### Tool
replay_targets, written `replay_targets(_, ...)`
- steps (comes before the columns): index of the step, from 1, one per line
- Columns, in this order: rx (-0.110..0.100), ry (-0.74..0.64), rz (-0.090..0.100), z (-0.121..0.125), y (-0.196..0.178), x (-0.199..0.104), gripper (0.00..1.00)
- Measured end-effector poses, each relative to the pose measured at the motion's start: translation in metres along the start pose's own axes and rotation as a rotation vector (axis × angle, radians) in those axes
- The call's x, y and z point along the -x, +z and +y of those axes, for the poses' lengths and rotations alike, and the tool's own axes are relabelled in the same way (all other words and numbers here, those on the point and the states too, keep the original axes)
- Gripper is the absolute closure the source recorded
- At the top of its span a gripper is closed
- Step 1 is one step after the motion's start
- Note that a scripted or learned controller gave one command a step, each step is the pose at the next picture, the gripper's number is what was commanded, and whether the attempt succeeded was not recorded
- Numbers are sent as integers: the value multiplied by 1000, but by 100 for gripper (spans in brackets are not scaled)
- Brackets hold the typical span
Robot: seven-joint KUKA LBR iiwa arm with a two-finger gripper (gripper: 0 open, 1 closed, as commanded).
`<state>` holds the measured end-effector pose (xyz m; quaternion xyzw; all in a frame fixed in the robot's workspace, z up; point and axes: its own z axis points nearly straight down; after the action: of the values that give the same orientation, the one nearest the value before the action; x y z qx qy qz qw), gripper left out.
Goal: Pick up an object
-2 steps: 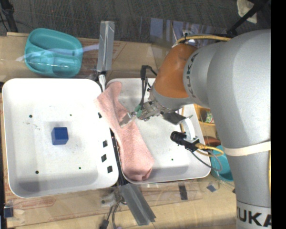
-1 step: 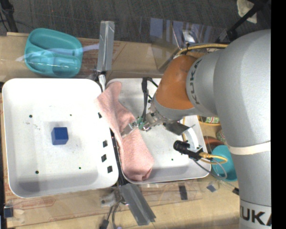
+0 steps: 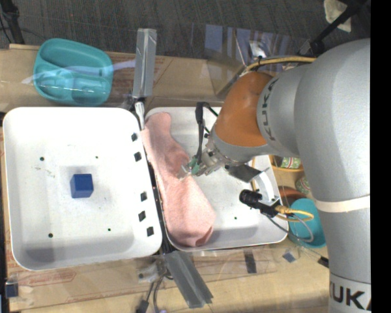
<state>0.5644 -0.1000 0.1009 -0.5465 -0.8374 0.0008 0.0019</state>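
The gripper [image 3: 194,167] is low inside the right bin [image 3: 247,237], its tip at the edge of the pink cloth [image 3: 181,188]. From this slanted overhead angle the tip looks to be touching the cloth's right-hand margin, roughly halfway along its length, but how far apart the jaws stand cannot be told: the wrist and the orange band [image 3: 242,113] crowd over the tool, and no fold of fabric is seen between the jaws. The cloth lies to the left of and below the tool, a long crumpled strip draped along the left wall of the right bin, running from the far corner down to the near edge, where it bunches into a rounded heap. The rest of the right bin's floor, to the right of the tool, is largely covered by the grey arm [image 3: 326,142]. A black cable connector [image 3: 255,201] hangs just right of and below the gripper. Well to the left of the tool, across the divider, the left bin [image 3: 26,240] holds a small blue cube [image 3: 82,185] sitting flat near the middle of its floor. Beyond the left bin, up and far left of the gripper, a teal plastic container [image 3: 73,72] rests on the bench [image 3: 182,67].
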Motion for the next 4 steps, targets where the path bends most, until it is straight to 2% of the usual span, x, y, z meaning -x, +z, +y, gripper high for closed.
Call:
replay_targets(1,0,0,0,0,0,0,0)
replay_targets(2,3,34,-3,61,8,37,0)
replay_targets(3,2,68,-1,6,9,8,0)
replay_targets(4,4,150,-2,43,8,23,0)
